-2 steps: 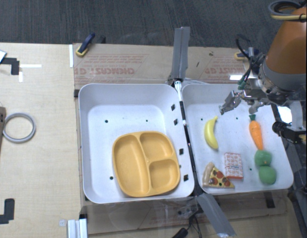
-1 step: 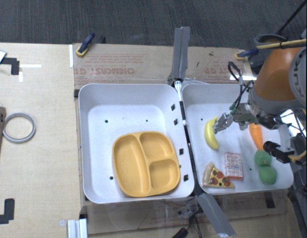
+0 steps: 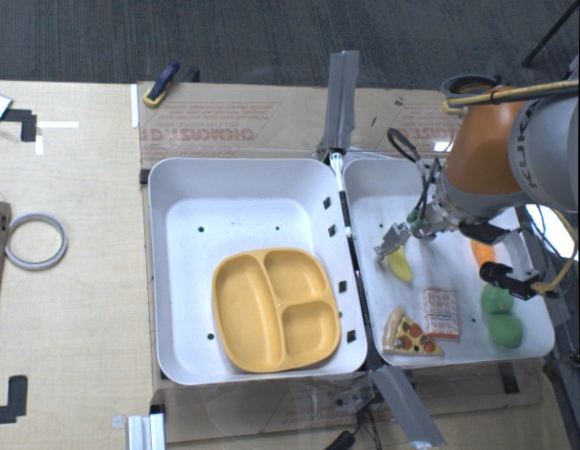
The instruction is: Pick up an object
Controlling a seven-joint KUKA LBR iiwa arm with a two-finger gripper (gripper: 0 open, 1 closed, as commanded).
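Note:
My gripper (image 3: 394, 243) hangs low in the right bin (image 3: 364, 204), reaching in from the right under the orange-banded wrist. Its tips sit just above and touching the top of a small yellow banana-like piece (image 3: 400, 267). Nearer the front lie a pizza slice (image 3: 409, 336) and a small red-and-white packet (image 3: 440, 312). Two green round objects (image 3: 500, 315) rest at the bin's right side, with an orange piece (image 3: 483, 250) partly hidden behind the arm.
The left bin (image 3: 177, 195) holds a yellow divided plate (image 3: 275, 308). A roll of tape (image 3: 32, 241) lies on the bench at far left. A blue-and-yellow tool (image 3: 161, 83) sits at the back by the cardboard sheet.

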